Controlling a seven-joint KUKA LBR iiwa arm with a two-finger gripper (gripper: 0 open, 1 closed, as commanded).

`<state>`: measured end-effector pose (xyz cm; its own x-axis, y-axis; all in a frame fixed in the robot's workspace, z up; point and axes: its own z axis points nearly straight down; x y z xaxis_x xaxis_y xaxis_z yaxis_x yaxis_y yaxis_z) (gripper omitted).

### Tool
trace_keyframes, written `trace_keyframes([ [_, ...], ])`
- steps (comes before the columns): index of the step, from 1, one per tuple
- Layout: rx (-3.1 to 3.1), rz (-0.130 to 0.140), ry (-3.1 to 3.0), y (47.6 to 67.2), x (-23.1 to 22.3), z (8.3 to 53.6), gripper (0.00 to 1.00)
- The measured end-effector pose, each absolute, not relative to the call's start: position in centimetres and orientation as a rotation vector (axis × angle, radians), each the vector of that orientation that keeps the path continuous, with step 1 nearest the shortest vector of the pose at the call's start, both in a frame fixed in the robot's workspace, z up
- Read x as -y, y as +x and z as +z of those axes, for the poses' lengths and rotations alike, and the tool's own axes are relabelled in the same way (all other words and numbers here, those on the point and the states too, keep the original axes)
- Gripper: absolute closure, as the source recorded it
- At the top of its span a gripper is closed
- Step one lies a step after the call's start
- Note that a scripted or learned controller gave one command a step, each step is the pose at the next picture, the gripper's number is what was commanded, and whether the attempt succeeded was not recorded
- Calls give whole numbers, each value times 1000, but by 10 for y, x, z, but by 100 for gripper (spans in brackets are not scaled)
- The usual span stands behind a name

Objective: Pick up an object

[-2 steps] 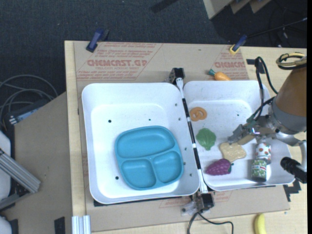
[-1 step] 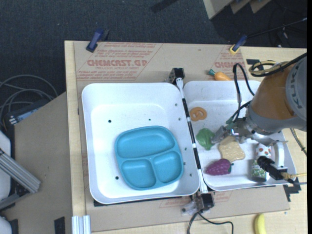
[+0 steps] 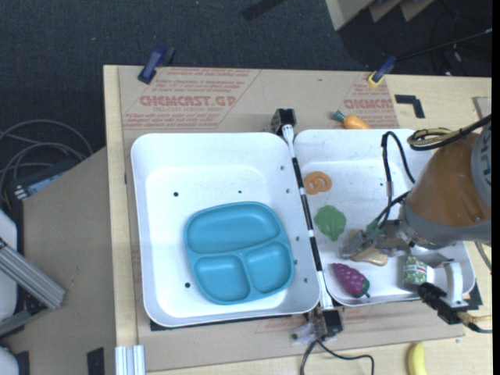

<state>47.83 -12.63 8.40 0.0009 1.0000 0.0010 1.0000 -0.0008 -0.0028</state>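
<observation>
Gripper (image 3: 366,244) sits low in the right bin (image 3: 355,153), between lettuce (image 3: 330,222) and grapes (image 3: 351,279); its grip state can't be told.

A blue three-compartment plastic tray (image 3: 237,251) is seen in the left white bin (image 3: 156,209); green lettuce toy (image 3: 330,222) lies in the right bin (image 3: 351,151).
</observation>
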Motion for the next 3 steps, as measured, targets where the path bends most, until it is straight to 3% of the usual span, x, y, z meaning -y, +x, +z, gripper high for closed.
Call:
trace_keyframes([
  [1,2219,0,-2222,479,126,94,100],
  [2,2223,-2,-2219,480,33,185,100],
  [3,2222,-1,-2221,531,11,192,100],
])
